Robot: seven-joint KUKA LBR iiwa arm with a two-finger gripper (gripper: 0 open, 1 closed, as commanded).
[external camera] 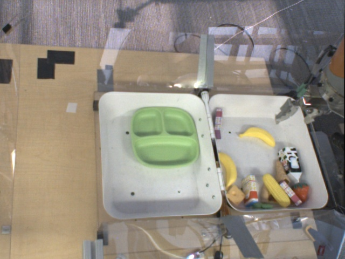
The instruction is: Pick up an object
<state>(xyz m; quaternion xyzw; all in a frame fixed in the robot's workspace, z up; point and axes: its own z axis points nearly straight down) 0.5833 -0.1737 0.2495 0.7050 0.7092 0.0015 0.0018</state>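
My gripper (297, 111) hangs over the far right corner of the right bin (259, 106). Its fingers are spread open, with nothing between them. A small yellow banana (257, 136) lies on the bin floor to the lower left of it, apart from the fingers. Further forward are a larger banana (228, 169), a yellow corn cob (276, 190), a black-and-white carton (290, 160), a small can (249, 188) and a red item (302, 191). A maroon stick-shaped pack (218, 122) lies along the bin's left wall.
In the left bin (116, 161) a green divided plate (164, 136) sits near the middle. A metal post (206, 63) stands behind the wall between the bins. Cables (285, 58) run across the bench behind the right bin.
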